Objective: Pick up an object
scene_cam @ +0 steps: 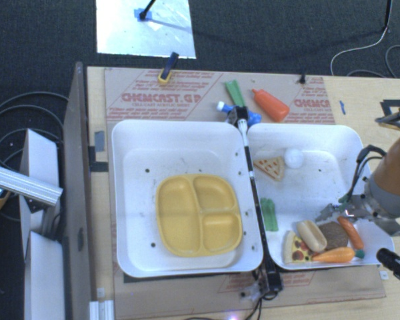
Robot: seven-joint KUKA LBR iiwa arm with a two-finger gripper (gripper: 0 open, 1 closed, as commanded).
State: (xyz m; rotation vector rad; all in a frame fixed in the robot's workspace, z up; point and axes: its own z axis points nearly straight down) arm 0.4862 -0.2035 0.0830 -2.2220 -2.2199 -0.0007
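The right bin (333, 142) holds toy food. Near its front right corner lie a hot dog (311, 235), a brown patty (333, 234), a small orange sausage (351, 231), a long carrot (333, 255) and a pizza slice (295, 247). My gripper (343, 213) hangs low just behind the patty and the sausage, under the arm's orange band (393, 172). Further back in the bin sit a tan wedge (270, 167) and a white ball (293, 157). A green stick (269, 214) lies by the left wall.
The left bin (133, 145) holds a yellow divided plate (199, 214). Behind the bins on the cardboard lie an orange carrot (271, 105), a green strip (235, 93), a blue piece (252, 117) and a yellow-and-blue tool (167, 69).
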